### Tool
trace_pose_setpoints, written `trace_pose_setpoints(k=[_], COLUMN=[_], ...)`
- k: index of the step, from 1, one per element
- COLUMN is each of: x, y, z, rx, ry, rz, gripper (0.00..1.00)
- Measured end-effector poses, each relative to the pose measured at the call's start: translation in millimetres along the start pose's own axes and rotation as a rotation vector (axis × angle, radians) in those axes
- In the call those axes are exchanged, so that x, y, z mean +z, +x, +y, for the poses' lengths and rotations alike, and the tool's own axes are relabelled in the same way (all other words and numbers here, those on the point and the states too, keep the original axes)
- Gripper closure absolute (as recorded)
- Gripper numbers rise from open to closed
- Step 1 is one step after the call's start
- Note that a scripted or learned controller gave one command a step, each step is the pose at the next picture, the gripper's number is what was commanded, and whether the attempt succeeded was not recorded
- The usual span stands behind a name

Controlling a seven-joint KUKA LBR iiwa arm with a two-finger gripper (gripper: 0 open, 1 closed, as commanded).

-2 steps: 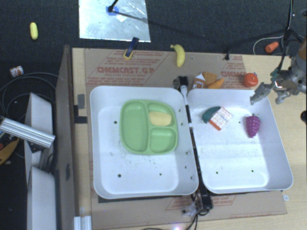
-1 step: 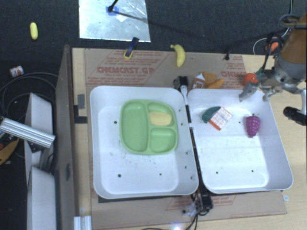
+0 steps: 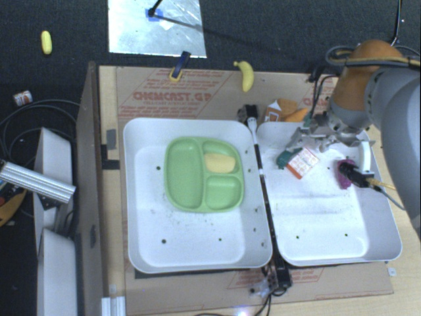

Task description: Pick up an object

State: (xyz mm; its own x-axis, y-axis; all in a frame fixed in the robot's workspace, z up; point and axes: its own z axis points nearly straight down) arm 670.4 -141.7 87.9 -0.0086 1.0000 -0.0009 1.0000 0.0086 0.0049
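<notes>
— What is asked of the step in hand?
— A descent is to be made squarely. The fingers (image 3: 308, 137) are seen apart and clamped on nothing, and the orange-and-white packet (image 3: 302, 164) lies just beneath them, toward the camera. It is judged flat and thin, so a low, centred closing is called for.
— What could be disturbed?
— A teal thing (image 3: 285, 157) touches the packet on the side away from the arm. A purple thing (image 3: 343, 174) lies near on the arm's side.
— And the containers?
— All three are held in the right bin (image 3: 329, 259), under the fingers. Well apart from them, in the left bin (image 3: 191, 259), a green divided plate (image 3: 187, 176) is set, with a yellow piece (image 3: 220, 163) in the compartment nearest the fingers.
</notes>
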Motion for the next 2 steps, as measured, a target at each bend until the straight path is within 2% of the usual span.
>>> trace_pose_setpoints(k=[1, 2], x=[-17.3, -16.8], y=[-3.8, -3.8], z=[2.1, 1.8], rx=[0.002, 0.001], ry=[-0.009, -0.008], rz=[-0.003, -0.003], gripper=[1.0, 0.0])
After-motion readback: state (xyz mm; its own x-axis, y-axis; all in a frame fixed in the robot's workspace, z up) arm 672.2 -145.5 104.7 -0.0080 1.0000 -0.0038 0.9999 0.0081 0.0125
